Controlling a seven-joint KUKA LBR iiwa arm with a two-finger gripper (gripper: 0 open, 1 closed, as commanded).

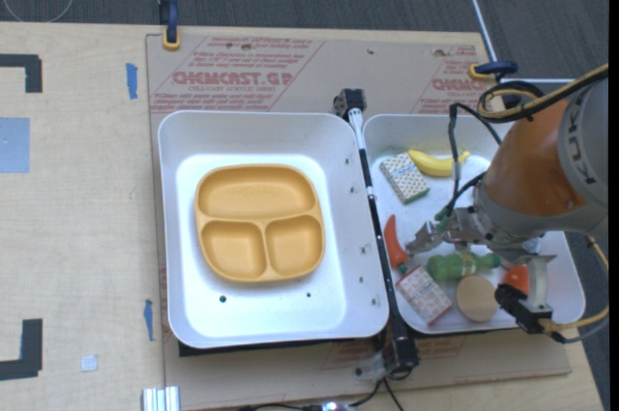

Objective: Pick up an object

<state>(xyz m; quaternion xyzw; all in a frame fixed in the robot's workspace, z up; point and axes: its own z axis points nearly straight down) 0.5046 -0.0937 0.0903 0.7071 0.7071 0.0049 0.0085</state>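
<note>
Low over the right bin (571, 303) hangs the claw (455, 240), above the green vegetable (462, 265); whether it is released or clenched cannot be told, since the grey and orange arm (532, 177) hides much of it.

Taking the right bin as the landmark, it holds seven loose things, one of each. One yellow banana (435, 162) lies at its far end, with one speckled sponge block (403, 178) just beside it. One red pepper (395, 242) lies along its left wall. One green vegetable sits near its middle. One pink patterned block (425, 294) and one tan round piece (476, 299) lie at its near end, side by side. One small orange-red piece (516, 278) shows beside the tan one.

Left of that bin sits the second white bin (184, 206), touching it. It carries one yellow divided plate (259, 221) with three compartments. Both bins rest on the worktop (68, 254).
</note>
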